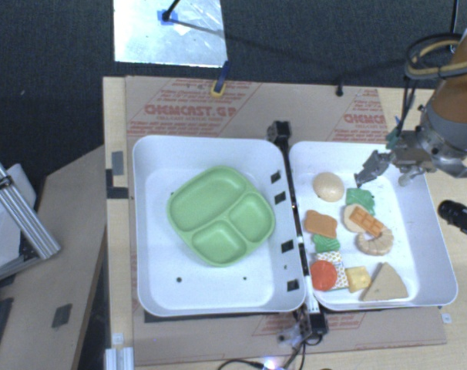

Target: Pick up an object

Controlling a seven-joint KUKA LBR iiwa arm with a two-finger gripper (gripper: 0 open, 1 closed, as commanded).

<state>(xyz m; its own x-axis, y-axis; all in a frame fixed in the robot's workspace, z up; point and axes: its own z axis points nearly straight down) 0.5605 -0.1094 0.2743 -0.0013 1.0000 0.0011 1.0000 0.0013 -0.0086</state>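
**Gripper above right bin, nothing in its grasp**

The arm (pixel 453 106) comes in from the right, its orange band uppermost, with the gripper (pixel 370 172) hanging over the far part of the right bin (pixel 434 245). The fingers (pixel 366 174) point down and to the left. They look slightly parted, and no object sits between them. The tips lie just right of the beige egg-shaped item (pixel 328 186) and just beyond the green leafy piece (pixel 361 199); whether they touch either one cannot be judged from this angle.

The candidate objects are all in the right bin, clustered in its left and near portions. The beige egg-shaped item is the farthest of them. Nearer lie an orange rectangular block (pixel 320 223) and, to its right, a waffle-patterned orange piece (pixel 364 220) overlapping the green leafy piece. A pale ring-shaped pastry (pixel 374 242) rests against the near side of the waffle piece. A small dark green item (pixel 326 243) sits just near of the orange block. Along the near edge, from left to right, are a red round item (pixel 324 274), a yellow cube (pixel 357 277) and a tan wedge (pixel 385 283), all close together. A speckled piece lies between the red item and the cube, partly covered.

The left bin (pixel 152 284) holds a green divided plate (pixel 220 215) with three compartments, set roughly in the middle and turned at an angle. Both bins rest on a cardboard sheet (pixel 187 108) laid over the bench.
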